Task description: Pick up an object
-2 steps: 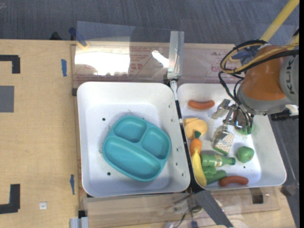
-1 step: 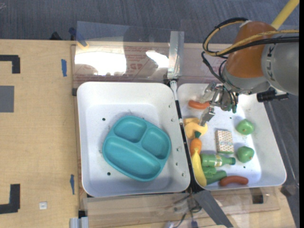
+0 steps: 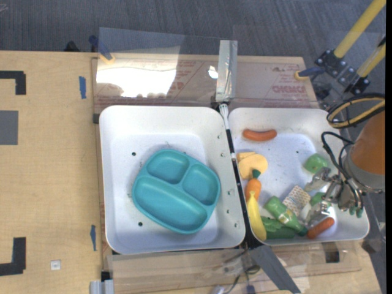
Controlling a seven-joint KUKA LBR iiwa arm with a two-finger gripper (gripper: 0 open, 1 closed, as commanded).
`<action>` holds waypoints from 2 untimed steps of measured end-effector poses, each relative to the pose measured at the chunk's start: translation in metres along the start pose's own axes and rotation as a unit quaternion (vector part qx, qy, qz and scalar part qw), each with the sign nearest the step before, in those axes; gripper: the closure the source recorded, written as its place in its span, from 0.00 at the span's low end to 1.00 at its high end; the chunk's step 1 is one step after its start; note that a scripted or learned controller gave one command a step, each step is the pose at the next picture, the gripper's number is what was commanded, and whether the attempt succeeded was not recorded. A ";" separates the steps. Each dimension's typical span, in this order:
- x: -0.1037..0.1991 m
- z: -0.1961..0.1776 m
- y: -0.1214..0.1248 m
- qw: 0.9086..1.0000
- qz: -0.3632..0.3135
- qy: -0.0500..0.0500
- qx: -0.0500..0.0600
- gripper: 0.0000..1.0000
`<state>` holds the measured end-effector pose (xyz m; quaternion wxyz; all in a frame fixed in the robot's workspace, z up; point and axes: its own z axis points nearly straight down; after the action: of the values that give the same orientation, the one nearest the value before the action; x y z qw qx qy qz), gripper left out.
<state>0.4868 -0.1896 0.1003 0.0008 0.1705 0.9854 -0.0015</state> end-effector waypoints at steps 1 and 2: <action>-0.003 -0.012 0.005 1.000 -0.004 -0.005 -0.001 1.00; -0.089 0.011 -0.004 0.998 -0.062 -0.005 -0.002 1.00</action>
<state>0.5693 -0.2235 0.0891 0.0056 0.1093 0.9940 -0.0008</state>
